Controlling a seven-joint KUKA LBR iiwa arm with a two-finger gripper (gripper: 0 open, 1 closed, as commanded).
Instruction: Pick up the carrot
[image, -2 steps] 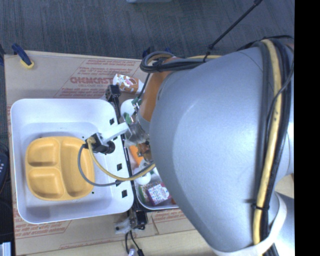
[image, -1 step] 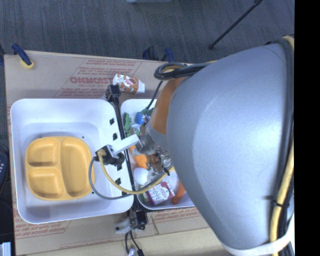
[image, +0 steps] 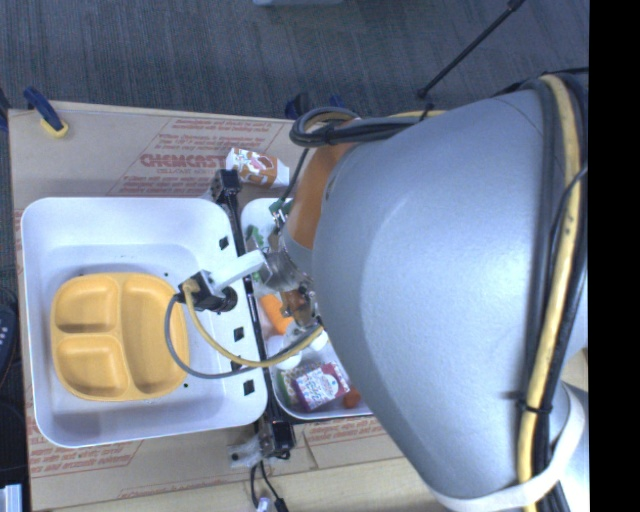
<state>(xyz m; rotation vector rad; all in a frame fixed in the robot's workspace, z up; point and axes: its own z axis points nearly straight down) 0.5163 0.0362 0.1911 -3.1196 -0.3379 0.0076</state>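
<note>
The carrot (image: 272, 312), a short orange piece, lies in the right bin (image: 290, 408) close to the divider between the bins. My gripper (image: 292, 296) is right over it, at the end of the big grey arm (image: 440, 290) that covers most of that bin. The wrist and the arm body hide the gripper's tips and most of the carrot, so I cannot tell whether the carrot is touched or held. A white bracket with a black fitting (image: 215, 290) and a yellow cable loop (image: 200, 350) stick out from the wrist over the left bin.
The left bin (image: 60, 420) holds a yellow divided tray (image: 115, 335). A red packet (image: 318, 385) and a small red-orange item (image: 350, 400) lie at the near end of the right bin. A small package (image: 252, 166) sits on the cardboard behind the bins.
</note>
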